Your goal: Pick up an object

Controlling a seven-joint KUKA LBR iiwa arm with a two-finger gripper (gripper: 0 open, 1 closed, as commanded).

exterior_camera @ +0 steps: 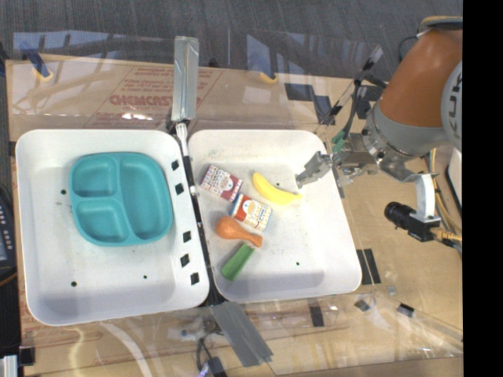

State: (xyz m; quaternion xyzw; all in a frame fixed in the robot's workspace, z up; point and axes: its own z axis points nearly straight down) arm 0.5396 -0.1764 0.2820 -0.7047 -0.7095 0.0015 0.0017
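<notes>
We are looking down on two white bins sitting side by side, so the arm can reach into either one. In the left bin point(47, 281) a teal plate point(122, 197) with three sections is lying flat, all by itself. The toys are all lying in the right bin point(330, 265), bunched toward its left half, which is leaving bare floor on the right for the arm to come in. A yellow banana point(275, 189) is lying nearest the gripper point(312, 171), just to its left, so we are guessing it is the easiest thing to go for. Two little cartons are lying flat, one point(220, 182) near the wall between the bins and the other point(251, 214) just below the banana. An orange toy point(238, 231) is touching that second carton, and a green stick point(236, 261) is lying slanted just below it. The gripper is hanging over the right side of this bin, near the upper right corner, and nothing is sitting between its tips. It is small and grey against the bin, so we cannot tell if it is spread or pinched together. We are thinking the pick is only starting, because every toy is lying on the bin floor.
</notes>
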